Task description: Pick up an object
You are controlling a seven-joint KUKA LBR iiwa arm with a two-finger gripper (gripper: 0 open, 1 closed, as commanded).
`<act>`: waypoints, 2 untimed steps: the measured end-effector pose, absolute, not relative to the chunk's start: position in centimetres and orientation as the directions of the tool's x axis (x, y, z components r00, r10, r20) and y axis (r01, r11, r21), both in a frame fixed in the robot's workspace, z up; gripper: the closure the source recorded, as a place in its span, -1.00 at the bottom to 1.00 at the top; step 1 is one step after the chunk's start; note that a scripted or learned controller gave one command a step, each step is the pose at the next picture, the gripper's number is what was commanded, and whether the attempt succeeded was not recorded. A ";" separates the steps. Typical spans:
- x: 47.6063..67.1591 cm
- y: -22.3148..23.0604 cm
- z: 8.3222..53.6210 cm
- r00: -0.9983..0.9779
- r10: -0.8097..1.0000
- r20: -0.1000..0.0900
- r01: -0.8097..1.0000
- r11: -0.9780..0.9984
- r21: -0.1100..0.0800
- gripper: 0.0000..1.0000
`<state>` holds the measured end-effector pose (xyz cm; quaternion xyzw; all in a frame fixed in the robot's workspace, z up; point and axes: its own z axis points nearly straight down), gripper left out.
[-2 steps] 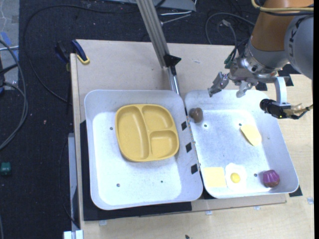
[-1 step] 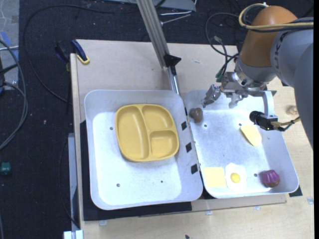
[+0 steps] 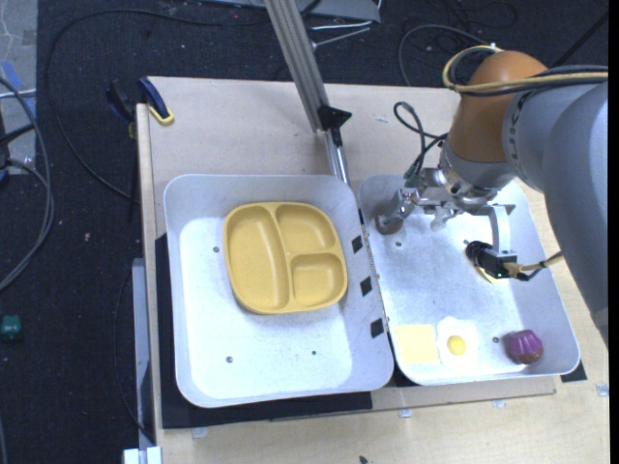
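Note:
My gripper (image 3: 395, 217) hangs over the far left corner of the right bin (image 3: 542, 288), below the grey arm and its orange band (image 3: 488, 104). I see nothing held in it. Along that bin's near edge lie a pale yellow cheese slice (image 3: 417, 343), a fried egg (image 3: 456, 342) and a purple plum-like fruit (image 3: 523, 346). They are well apart from the gripper, toward the front. A yellow divided plate (image 3: 285, 256) lies in the left bin (image 3: 203, 356).
A slanted metal pole (image 3: 302, 56) rises behind the bins and ends near the divide between them. Black clips (image 3: 366, 285) line the left bin's right rim. Cables lie on the dark floor beyond the bench.

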<state>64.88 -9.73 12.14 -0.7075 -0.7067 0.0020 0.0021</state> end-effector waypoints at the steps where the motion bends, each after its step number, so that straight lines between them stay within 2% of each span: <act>1: 64.8 -9.7 9.1 0.001 1.000 -0.001 1.000 -0.001 -0.002 -1.00; 2: 64.9 -9.7 10.3 0.001 1.000 -0.001 1.000 -0.001 0.001 1.00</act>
